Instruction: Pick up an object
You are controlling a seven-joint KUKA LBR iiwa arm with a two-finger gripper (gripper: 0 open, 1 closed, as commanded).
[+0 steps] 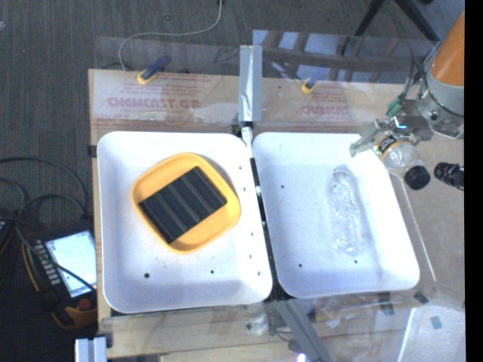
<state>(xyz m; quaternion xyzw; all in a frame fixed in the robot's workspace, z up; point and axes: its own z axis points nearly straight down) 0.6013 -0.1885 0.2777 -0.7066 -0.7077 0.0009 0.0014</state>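
Two bins, your pincer (381, 143) above the right bin's (302, 270) far corner.
You cannot tell its grip; clear plastic piece (346, 211) lies just below-left, yellow-black object (186, 202) far left.

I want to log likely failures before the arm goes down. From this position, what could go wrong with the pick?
1. The clear crinkled plastic item in the right white bin is nearly see-through, so it could be missed or slip.
2. The gripper hangs over that bin's far right corner, close to the rim; it might strike it.
3. The yellow rounded tray with a black ribbed top looks too wide to grasp.
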